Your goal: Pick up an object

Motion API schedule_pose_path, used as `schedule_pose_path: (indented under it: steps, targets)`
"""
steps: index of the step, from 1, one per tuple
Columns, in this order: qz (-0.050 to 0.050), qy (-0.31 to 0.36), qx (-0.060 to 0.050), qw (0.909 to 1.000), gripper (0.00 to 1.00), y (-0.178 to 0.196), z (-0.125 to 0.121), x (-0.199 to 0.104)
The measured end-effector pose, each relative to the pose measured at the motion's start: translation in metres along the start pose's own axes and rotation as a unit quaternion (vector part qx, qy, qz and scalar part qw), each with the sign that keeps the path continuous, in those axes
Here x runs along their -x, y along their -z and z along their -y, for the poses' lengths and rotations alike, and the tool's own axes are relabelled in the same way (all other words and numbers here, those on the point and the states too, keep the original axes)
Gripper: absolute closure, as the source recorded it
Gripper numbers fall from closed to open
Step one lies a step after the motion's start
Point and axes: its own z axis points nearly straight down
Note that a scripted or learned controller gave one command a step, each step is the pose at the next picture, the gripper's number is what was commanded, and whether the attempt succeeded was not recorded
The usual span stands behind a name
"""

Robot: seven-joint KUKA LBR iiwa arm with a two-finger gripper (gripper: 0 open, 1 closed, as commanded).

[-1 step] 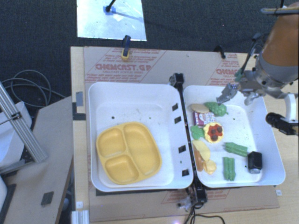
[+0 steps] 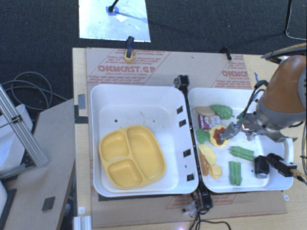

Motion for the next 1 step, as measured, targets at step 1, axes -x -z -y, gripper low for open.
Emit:
schedule_pose_path:
  steps: [1]
  targets:
    - [0.002,0.004,0.017,0.9998,0.0,0.2111,0.0421,-0.0034]
